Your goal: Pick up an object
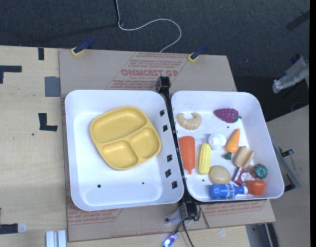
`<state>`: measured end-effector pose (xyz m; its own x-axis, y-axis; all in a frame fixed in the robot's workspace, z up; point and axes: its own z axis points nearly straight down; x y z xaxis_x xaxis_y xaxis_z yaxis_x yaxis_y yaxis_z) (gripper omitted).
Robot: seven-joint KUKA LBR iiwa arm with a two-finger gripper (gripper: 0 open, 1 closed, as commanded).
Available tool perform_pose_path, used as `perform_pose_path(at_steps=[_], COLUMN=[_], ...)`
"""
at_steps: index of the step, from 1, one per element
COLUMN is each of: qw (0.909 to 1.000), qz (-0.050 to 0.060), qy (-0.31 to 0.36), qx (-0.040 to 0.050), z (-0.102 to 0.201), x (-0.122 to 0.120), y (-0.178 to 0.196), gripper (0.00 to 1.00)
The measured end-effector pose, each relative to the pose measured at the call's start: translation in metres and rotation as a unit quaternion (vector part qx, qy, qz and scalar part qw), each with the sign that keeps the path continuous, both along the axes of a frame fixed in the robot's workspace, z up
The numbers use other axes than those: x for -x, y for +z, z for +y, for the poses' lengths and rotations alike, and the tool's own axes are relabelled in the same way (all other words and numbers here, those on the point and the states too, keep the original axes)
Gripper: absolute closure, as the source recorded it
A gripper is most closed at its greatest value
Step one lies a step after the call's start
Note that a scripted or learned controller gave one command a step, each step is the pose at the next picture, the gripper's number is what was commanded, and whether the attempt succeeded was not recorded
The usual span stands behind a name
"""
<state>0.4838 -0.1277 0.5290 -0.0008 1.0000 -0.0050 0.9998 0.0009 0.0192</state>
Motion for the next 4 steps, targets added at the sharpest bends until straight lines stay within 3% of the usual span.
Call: perform_pose_path(at_steps=[1,2,3,4], qw=[1.0000,0.9999,0.9999,1.0000], qz=[0.009,0.015,0.011,0.008], qy=[0.000,-0.004,-0.001,0.000], qx=[-0.0012,-0.0028,-0.0018,-0.0015], z=[0.001,-0.064,-0.098,-0.096], x=[-0.001,-0.002,0.000,0.000], y=[0.000,-0.120,-0.124,-0.091], gripper=[1.00,1.00,1.00,1.00])
